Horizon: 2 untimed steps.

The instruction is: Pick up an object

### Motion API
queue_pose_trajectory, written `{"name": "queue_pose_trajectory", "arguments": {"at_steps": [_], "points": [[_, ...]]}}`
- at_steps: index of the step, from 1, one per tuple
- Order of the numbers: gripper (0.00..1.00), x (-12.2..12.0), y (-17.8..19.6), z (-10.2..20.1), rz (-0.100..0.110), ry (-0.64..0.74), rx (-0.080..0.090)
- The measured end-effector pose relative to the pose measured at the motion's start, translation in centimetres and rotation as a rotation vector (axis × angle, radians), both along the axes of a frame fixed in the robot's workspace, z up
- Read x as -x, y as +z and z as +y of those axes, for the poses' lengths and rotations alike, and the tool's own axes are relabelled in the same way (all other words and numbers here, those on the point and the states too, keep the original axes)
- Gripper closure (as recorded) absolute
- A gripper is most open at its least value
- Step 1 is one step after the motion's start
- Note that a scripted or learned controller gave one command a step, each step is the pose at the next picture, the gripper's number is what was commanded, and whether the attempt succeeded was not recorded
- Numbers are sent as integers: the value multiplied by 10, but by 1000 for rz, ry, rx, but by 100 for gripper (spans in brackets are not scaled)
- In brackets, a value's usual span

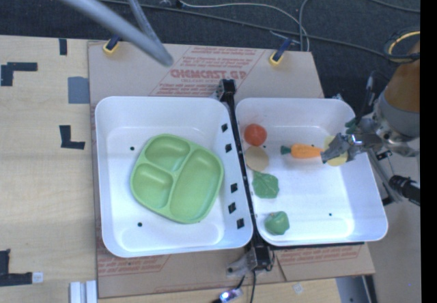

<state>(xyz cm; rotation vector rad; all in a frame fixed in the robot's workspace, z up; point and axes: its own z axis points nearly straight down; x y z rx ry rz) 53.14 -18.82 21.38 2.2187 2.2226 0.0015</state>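
The right bin (355, 223) holds several small toy foods. A red tomato-like ball (255, 134) lies near the divider, with a tan disc (257, 159) just below it. An orange carrot (304, 151) lies in the middle. Two green pieces sit lower, one leafy (265, 185) and one rounder (277, 224). My gripper (337, 151) hangs at the bin's right side, just right of the carrot's tip. A small yellow object (336, 160) shows directly under it, partly hidden by it. Whether the gripper touches the yellow object I cannot tell.
The left bin (113, 158) carries a green divided plate (178, 177). A black divider (235, 165) runs between the bins. A grey pole (82, 1) crosses the upper left. Cables (321, 1) trail behind the bins, on cardboard (205, 69).
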Motion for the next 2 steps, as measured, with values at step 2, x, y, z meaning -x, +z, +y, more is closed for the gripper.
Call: {"name": "queue_pose_trajectory", "arguments": {"at_steps": [2], "points": [[100,-18,2,98,3,4,-1]]}}
